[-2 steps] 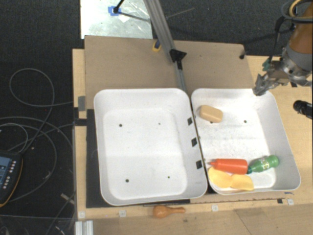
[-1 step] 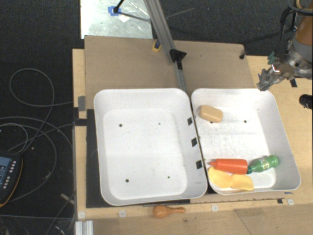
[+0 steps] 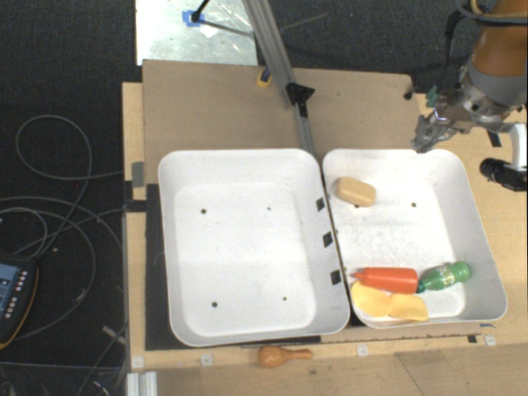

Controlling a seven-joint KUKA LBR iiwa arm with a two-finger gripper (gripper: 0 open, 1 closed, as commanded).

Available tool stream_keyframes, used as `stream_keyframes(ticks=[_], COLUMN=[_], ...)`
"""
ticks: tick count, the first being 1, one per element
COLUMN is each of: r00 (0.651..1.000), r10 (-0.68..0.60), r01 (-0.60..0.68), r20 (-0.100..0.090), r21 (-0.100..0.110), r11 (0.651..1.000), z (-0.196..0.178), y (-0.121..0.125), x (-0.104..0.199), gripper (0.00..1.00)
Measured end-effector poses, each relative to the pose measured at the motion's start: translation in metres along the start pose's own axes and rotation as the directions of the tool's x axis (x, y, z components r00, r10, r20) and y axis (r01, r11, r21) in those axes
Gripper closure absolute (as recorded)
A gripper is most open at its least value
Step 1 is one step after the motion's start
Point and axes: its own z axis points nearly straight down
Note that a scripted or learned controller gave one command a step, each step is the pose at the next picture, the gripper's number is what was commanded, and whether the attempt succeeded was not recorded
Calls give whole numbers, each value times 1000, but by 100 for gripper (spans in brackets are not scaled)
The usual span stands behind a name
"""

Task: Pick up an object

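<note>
The right bin (image 3: 462, 196) holds a tan bread-like block (image 3: 355, 191) near its back left corner. Along its front lie an orange carrot-like piece (image 3: 386, 279), a green bottle-shaped toy (image 3: 444, 276) and two yellow pieces (image 3: 388, 304). My gripper (image 3: 425, 136) hangs over the back rim of the right bin, well right of the tan block and high above the front items. Nothing shows between its fingers.
The left bin (image 3: 177, 221) sits beside the right one, joined by black clips. A tan pear-shaped toy (image 3: 282, 355) lies on the bench in front of the bins. A grey pole (image 3: 276, 52) slants across the cardboard at the back.
</note>
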Motion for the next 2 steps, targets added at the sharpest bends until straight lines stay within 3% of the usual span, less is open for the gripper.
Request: stream_keyframes(ticks=[2], r00=[1000], r10=[0], r01=[0], r20=[-1], r21=[1], r11=[1000], z=[-1], y=[0], x=[92], gripper=[100])
